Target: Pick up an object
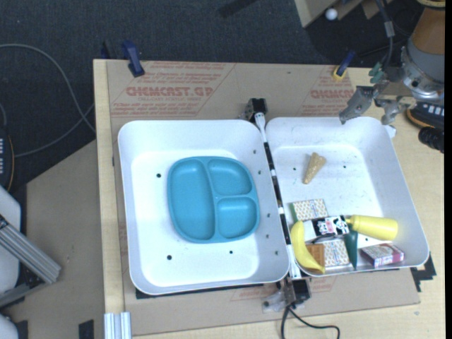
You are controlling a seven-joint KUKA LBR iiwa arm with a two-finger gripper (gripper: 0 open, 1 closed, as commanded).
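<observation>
With its fingers spread and holding nothing, the gripper (372,106) hangs over the right bin's (402,182) one-o'clock rim, so a descent toward the five-o'clock clutter risks nudging the banana (304,244) against the yellow bottle (373,226) without seizing either.

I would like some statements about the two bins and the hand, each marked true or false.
1. The blue divided plate lies in the left bin. True.
2. The banana lies beside the plate in the left bin. False: it lies in the right bin, at its near left corner.
3. The hand holds the cone. False: the hand is above the far edge of the right bin, and the cone lies apart from it on the bin floor.
4. The yellow bottle lies on its side among the items at the near end of the right bin. True.
5. The plate has three compartments. True.
</observation>
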